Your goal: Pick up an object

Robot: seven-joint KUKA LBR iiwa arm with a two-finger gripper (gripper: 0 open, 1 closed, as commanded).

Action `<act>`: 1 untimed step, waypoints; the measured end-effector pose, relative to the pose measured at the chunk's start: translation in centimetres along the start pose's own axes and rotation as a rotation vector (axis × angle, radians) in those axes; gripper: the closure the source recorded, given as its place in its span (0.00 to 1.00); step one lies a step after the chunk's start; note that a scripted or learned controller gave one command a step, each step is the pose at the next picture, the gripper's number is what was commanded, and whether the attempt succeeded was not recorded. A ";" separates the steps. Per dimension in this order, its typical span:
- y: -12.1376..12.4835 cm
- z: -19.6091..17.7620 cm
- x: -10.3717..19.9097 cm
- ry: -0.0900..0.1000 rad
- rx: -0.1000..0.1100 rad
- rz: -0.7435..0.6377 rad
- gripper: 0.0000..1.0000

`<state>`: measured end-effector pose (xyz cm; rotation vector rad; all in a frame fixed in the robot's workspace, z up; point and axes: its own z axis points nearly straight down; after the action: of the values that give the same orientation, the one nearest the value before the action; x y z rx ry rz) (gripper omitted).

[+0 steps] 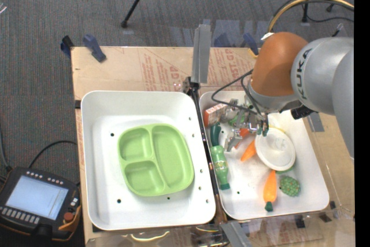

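Observation:
My gripper (234, 139) hangs low over the upper left part of the right bin (309, 168), below the orange wrist band. Right beside it lie a small orange carrot (248, 152) and a dark green item (215, 135). A green bottle (219, 166) lies along the bin's left wall, just below the gripper. A white bowl (276, 151) sits to the gripper's right. A larger carrot (270, 187) and a green knobbly ball (289, 185) lie near the bin's front. A red and white box (213, 114) rests at the back left corner. Nothing is visibly held.
The left bin (98, 124) holds a light green divided plate (155, 158). A grey upright post (201, 58) stands behind the gap between the bins. A handheld control pendant (37, 198) lies on the floor at the lower left.

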<state>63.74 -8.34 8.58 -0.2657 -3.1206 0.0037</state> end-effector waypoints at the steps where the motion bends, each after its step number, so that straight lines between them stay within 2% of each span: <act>1: -1.0 0.1 6.4 -0.006 -0.004 0.172 0.00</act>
<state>57.22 -8.29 8.55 -0.5335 -3.0931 0.0002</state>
